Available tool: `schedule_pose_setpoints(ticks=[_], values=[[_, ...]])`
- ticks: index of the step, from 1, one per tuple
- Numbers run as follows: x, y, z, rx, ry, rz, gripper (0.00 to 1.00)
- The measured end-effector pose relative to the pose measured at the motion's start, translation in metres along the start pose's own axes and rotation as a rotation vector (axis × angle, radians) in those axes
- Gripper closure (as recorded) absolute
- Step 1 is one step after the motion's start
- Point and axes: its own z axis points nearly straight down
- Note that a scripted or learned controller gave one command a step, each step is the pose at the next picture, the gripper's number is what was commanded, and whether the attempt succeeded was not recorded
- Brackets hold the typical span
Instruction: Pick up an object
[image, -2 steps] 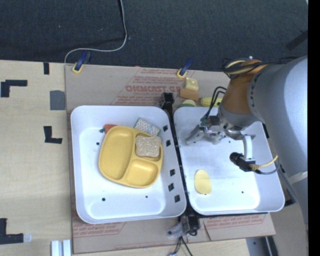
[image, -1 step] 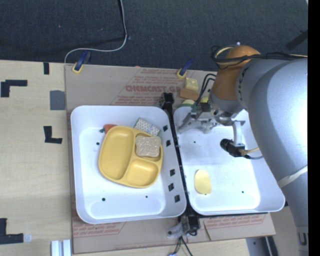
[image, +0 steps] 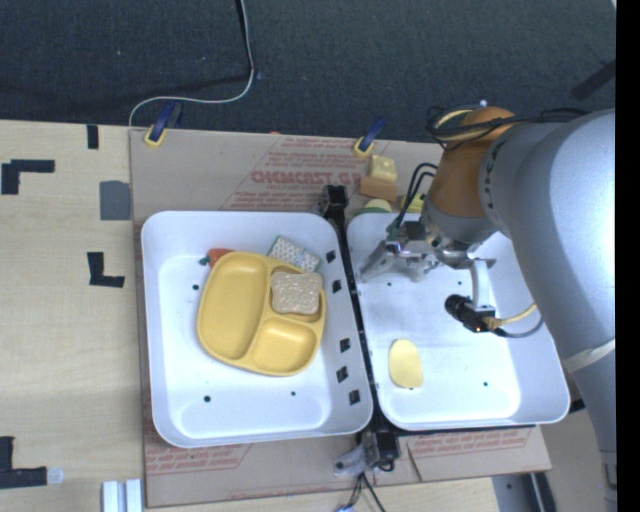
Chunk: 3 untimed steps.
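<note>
Choice of target comes first, and we judge the pale yellow oval (image: 405, 362) the easiest pick: it lies flat and alone on the floor of the right bin (image: 520, 400), toward the near wall, with bare white around it. From the oval, the gripper (image: 400, 252) sits well up toward the far wall of the same bin, low over the floor, its metal fingers (image: 375, 262) reaching toward the divider between the bins. We see nothing between those fingers, and they look spread, though the slant makes the width of the gap hard to read. To do this step well, we would lift clear, travel toward the near wall until centred over the oval, turn the wrist so the fingers close across its narrow width, then descend straight down; a flat thing like this may slip out if the tips stop short of the floor. Farther from the oval, across the divider, the left bin (image: 170, 400) holds a yellow tray (image: 240, 320) with a sponge (image: 297, 292) in one compartment.
</note>
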Motion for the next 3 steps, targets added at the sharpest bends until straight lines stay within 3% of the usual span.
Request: schedule_pose_setpoints(ticks=[1, 2, 3], values=[[-0.002, 0.031, 0.000, 0.001, 0.001, -0.005, 0.00], [0.002, 0.012, 0.000, 0.000, 0.000, 0.000, 0.00], [-0.002, 0.031, 0.001, 0.002, 0.000, -0.003, 0.00]])
